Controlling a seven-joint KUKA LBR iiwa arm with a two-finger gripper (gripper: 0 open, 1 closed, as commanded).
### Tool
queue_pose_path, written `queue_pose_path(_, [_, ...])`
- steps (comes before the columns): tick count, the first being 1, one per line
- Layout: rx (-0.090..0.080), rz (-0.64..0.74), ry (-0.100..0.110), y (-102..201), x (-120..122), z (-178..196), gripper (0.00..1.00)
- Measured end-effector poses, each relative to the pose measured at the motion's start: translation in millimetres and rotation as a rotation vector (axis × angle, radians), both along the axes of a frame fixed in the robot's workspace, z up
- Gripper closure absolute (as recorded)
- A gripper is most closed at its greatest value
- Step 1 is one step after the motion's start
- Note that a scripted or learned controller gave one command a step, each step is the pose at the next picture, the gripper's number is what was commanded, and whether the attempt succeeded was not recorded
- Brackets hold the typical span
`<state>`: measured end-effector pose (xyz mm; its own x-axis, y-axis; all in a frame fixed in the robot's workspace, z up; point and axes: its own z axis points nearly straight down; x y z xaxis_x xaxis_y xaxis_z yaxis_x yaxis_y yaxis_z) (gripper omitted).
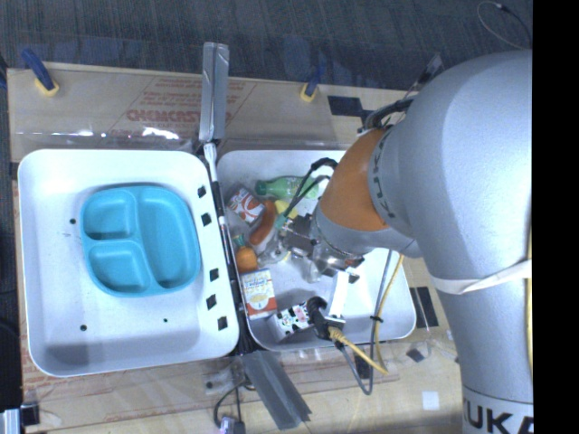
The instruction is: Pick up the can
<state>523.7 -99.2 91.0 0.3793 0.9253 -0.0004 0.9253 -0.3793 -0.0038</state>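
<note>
The can [243, 205], red and white, lies near the left wall of the right bin [398, 310], towards its back. Beside it on the right lies a brown sausage-shaped item [264, 223]. My gripper [291, 240] reaches down from the orange-banded wrist [355, 194] into the middle of the right bin. It sits just right of and a little in front of the can, close to the sausage-shaped item. The arm's bulk hides much of the bin's right half.
A green bottle [279, 186] lies at the right bin's back. An orange ball [246, 259], a small carton [259, 293] and a black-and-white item [294, 318] lie along its front left. The left bin [54, 333] holds a blue divided tray [140, 239].
</note>
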Motion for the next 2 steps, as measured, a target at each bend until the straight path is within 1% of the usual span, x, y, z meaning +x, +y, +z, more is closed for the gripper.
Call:
queue_pose_path(1, [0.001, 0.153, -0.002, -77, 54, 67, 0.0])
queue_pose_path(2, [0.002, 0.263, 0.001, -11, 55, 0, 0.0])
